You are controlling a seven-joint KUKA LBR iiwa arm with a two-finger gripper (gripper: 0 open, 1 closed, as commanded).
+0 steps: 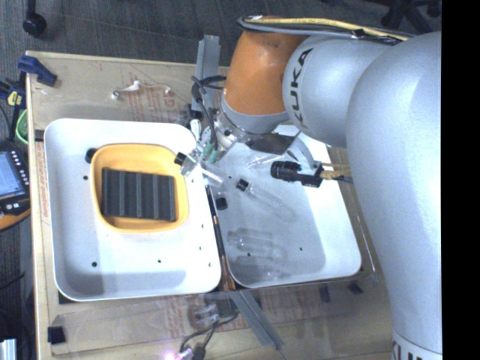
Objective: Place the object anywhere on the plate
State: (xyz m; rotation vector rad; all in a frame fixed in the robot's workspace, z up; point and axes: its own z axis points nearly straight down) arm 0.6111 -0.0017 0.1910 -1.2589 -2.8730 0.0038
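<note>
We see the gripper (201, 158) hanging over the seam between the two bins, just right of the yellow plate (135, 160) in the left bin (67, 268); whether it is gaping or closed, and whether it carries the object, we cannot tell. A release here could miss the plate's right rim and land in the bin instead.
</note>
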